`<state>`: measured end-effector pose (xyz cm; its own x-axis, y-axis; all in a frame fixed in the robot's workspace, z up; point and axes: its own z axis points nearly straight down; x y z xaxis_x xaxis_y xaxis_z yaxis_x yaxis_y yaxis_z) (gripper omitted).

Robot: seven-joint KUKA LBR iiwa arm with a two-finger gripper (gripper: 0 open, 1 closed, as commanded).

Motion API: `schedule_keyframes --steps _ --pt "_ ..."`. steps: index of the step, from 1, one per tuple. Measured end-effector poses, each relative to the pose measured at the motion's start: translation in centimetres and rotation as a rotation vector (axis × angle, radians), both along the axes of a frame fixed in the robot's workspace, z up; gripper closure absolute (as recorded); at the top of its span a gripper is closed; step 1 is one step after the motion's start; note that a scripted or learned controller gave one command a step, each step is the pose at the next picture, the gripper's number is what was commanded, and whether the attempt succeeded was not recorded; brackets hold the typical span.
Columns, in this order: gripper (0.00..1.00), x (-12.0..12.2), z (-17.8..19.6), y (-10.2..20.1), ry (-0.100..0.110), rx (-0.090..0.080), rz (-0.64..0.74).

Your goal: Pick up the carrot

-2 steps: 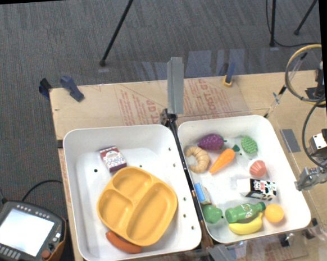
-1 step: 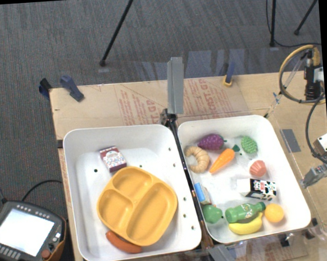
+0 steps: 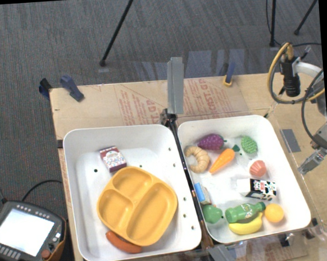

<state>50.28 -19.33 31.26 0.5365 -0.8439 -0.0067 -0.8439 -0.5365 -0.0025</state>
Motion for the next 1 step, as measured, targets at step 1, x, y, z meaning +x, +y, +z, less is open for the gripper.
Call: schedule_keyframes --steps 1 --pt "1.00 -0.40 -1.10 -0.50 0.001 0.002 0.261"
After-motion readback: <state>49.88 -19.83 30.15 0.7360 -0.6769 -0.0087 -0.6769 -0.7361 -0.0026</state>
